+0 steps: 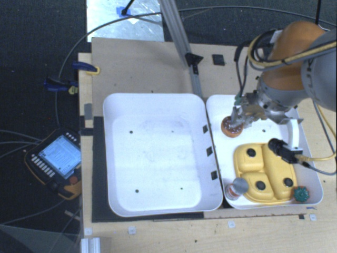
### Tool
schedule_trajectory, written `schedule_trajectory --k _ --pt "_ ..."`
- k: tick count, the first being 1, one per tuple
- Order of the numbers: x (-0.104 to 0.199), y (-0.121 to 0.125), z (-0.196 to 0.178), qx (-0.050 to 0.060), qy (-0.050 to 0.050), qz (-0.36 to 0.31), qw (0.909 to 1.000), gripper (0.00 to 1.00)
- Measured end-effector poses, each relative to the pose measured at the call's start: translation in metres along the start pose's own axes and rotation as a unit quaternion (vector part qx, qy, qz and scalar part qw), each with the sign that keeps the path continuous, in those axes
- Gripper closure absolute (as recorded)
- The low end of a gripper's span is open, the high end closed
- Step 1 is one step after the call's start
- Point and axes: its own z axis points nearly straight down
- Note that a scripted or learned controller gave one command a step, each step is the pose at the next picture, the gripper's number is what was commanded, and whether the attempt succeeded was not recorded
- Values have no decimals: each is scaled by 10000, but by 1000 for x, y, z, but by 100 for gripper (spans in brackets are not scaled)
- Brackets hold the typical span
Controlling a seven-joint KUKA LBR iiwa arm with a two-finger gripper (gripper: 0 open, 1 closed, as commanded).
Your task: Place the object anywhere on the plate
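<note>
A yellow plate [265,168] with several dark-dotted sections lies in the near part of the right bin [219,141]. A small round brown and orange object [229,128] rests on the bin floor beyond the plate's left corner. My gripper [237,117] hangs right over this object, at or just above its far side, and hides part of it. The grey arm with its orange band reaches in from the right.
A small grey-topped piece [238,186] sits against the plate's near left corner, and a green piece [301,194] sits at its near right corner. A black fitting with a yellow cable [281,150] hangs over the plate. The left bin [154,157] adjoins the right bin.
</note>
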Motion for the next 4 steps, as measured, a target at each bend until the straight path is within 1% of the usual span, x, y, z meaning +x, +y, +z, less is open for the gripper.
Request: schedule_trajectory --k 1,2,3,4 --pt "55 -12 -11 -9 8 -13 10000 100" --pt "104 -22 1 -3 4 -7 10000 100" --pt "148 -26 -2 -11 6 -8 10000 100" --pt "145 -25 -2 -11 -2 20 10000 0"
